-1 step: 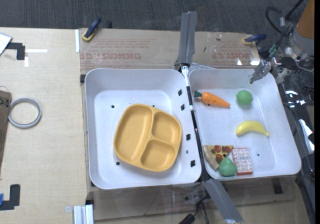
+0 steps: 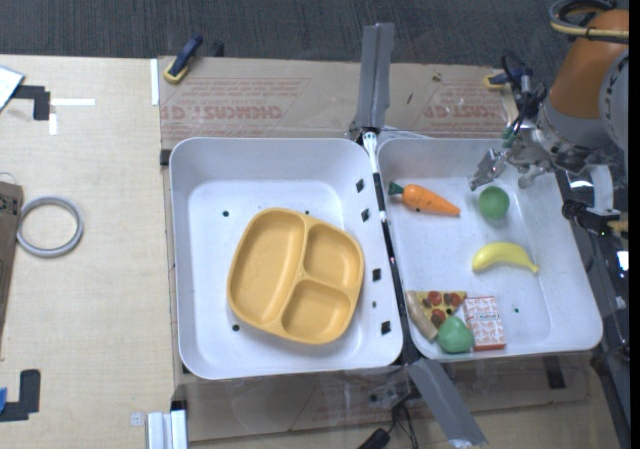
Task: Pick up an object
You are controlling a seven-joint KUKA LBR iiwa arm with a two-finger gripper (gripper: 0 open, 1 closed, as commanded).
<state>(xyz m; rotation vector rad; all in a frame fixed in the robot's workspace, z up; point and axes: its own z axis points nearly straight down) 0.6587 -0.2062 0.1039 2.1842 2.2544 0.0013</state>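
1. The gripper (image 2: 497,169) hangs over the upper right of the right bin (image 2: 560,332). Its two thin metal fingers are spread apart, with nothing between them.
2. Just below the fingertips lies a green ball (image 2: 492,202), the nearest thing to grasp. It rests on the bin floor, apparently not touched by the fingers.
3. To the ball's left lies a carrot (image 2: 428,200), pointing right. Below the ball lies a banana (image 2: 505,257).
4. At the bin's near edge sit a pizza slice (image 2: 435,305), a second green piece (image 2: 455,336) and a small red and white box (image 2: 485,323), crowded together.
5. The left bin (image 2: 200,237) holds a yellow divided plate (image 2: 296,276).
6. Judging by this, the arm is at the approach stage. Nothing is lifted yet.
7. The next move likely calls for lowering the open fingers around the ball, centred, because a round thing could roll away.
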